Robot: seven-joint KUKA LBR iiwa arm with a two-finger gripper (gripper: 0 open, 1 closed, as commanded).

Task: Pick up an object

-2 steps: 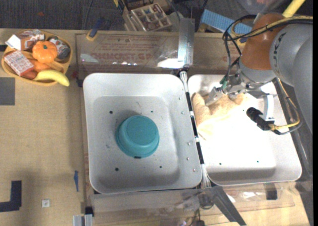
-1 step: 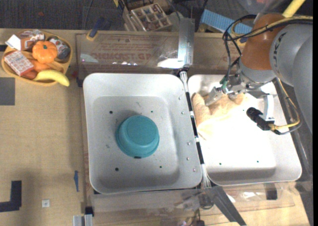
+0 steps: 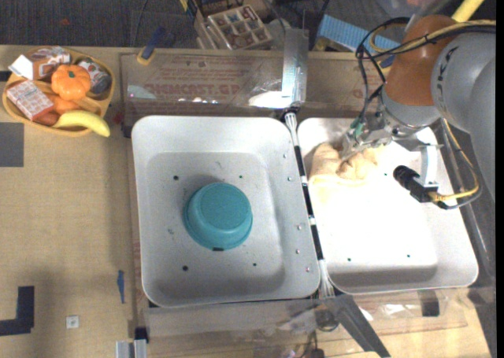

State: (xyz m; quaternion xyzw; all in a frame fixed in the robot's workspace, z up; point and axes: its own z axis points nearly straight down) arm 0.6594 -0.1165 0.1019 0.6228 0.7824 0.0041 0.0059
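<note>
A pale cream, lumpy soft object (image 3: 340,163) lies in the right bin (image 3: 394,270) near its back-left corner. My gripper (image 3: 361,139) hangs right over that object's upper right side, and its tips look to be touching it. The grey arm with its orange band (image 3: 417,65) comes in from the upper right. A teal bowl (image 3: 219,215) rests upside down in the middle of the left bin (image 3: 157,270).
A yellow dish (image 3: 47,105) with a banana, a small pumpkin and cartons stands at the far left on the bench. Clear plastic sheeting (image 3: 276,85) and a cardboard strip lie behind the bins. A black cable fitting (image 3: 409,179) hangs over the right bin.
</note>
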